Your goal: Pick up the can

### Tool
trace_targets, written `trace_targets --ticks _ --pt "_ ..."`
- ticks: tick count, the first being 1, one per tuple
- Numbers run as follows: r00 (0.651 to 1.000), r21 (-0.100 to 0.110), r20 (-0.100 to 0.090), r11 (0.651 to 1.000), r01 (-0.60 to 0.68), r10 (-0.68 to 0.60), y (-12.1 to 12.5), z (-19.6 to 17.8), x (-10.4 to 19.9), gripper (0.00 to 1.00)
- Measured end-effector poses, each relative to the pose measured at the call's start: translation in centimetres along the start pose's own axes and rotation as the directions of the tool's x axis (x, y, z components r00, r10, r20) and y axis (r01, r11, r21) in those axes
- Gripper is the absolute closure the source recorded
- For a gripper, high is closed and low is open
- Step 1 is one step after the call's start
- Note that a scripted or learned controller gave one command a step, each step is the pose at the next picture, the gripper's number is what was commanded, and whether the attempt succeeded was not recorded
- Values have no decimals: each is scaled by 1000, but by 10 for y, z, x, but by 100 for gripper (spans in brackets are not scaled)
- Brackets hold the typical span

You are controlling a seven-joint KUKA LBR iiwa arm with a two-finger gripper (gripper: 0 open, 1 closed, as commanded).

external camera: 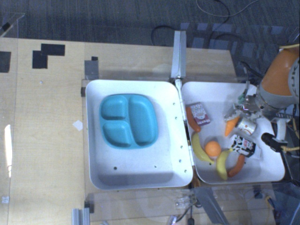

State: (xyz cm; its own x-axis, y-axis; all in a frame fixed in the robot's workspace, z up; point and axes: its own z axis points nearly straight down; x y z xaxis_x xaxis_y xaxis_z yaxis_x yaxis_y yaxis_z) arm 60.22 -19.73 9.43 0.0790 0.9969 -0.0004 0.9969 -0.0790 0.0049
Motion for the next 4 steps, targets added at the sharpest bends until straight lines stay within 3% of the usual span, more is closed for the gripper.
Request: trace_targets --ticks 1,2,3,4 --pt "998 0 -1 998 -66 66 -57 -60 0 0" --pt "980 1 0 980 -197 197 -6 -43 24 0" --pt "939 0 1 939 -344 344 26 -86 18 0" --pt "917 3 1 917 -398 398 -33 -61 2 0"
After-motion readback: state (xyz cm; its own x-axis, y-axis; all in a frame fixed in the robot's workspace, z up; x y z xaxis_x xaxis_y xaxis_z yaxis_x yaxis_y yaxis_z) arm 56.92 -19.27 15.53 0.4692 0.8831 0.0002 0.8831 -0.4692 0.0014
